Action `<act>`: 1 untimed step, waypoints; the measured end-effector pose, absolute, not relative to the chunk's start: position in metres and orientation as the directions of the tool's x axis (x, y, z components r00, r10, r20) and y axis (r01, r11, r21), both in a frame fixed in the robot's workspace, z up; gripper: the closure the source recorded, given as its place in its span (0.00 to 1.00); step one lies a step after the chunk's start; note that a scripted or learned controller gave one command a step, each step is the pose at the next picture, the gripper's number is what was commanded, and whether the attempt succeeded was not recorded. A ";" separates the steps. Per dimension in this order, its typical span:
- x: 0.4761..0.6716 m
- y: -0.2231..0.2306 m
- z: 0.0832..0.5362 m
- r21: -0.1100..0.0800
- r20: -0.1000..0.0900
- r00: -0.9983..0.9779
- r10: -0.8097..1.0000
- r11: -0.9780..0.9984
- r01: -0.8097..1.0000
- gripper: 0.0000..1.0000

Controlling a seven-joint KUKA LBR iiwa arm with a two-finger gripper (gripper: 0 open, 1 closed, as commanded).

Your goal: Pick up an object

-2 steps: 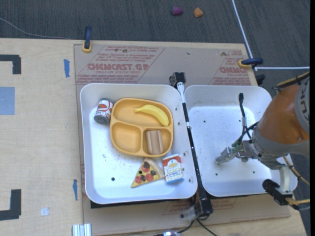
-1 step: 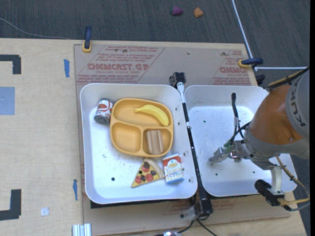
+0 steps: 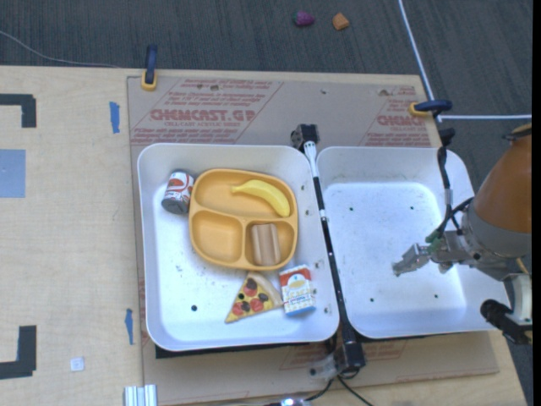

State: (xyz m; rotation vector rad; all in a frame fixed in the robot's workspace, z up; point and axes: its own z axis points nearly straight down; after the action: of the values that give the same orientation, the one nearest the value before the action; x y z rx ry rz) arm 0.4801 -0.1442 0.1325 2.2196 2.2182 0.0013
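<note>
1. In the left bin (image 3: 161, 252), we count one yellow divided plate (image 3: 221, 227), with one banana (image 3: 264, 194) and one sausage (image 3: 265, 244) on it
2. Beside the plate: one can (image 3: 177, 192), one pizza slice (image 3: 252, 298), one small carton (image 3: 297, 289)
3. We judge the banana light, stiff, best gripped mid-length
4. Right of the plate, the gripper (image 3: 407, 263) hovers, jaws apparently parted, gripping nothing

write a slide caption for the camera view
Claw over the right bin; yellow tray with banana in left bin.

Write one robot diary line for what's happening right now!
gripper over right bin, holding nothing | left bin: yellow tray with banana, can, pizza slice, small carton | no pick yet
</note>
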 end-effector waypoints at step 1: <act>0.481 -0.111 0.089 0.007 -0.002 0.001 1.000 -0.001 1.000 0.00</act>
State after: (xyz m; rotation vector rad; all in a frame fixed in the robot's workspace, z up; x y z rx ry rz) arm 0.4813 -0.1113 0.0892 2.2181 2.2154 0.0059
